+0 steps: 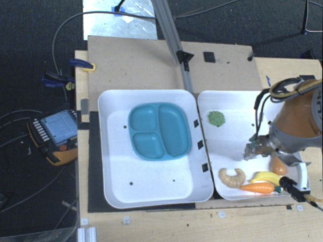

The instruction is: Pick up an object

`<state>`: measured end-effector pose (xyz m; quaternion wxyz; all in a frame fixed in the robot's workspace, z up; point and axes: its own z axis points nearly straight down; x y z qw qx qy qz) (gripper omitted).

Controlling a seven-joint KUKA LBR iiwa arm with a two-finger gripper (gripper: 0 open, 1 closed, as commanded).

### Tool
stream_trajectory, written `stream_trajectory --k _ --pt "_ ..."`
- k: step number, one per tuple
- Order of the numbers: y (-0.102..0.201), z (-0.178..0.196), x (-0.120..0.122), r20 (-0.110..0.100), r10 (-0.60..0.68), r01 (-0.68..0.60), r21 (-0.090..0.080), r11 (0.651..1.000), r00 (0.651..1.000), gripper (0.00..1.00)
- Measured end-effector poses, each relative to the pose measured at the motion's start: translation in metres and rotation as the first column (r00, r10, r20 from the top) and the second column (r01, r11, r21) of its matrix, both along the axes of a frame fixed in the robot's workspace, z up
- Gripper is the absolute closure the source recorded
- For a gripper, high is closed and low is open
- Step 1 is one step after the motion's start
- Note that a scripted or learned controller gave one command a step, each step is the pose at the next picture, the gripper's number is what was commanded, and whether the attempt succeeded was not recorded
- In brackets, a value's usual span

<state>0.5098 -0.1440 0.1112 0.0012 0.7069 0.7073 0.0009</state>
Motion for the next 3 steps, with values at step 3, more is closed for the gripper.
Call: stream_trajectory --k 3 --pt "-0.003 0.15 0.017 0.002 0.005 -0.005 -0.001 1.0 1.0 1.0"
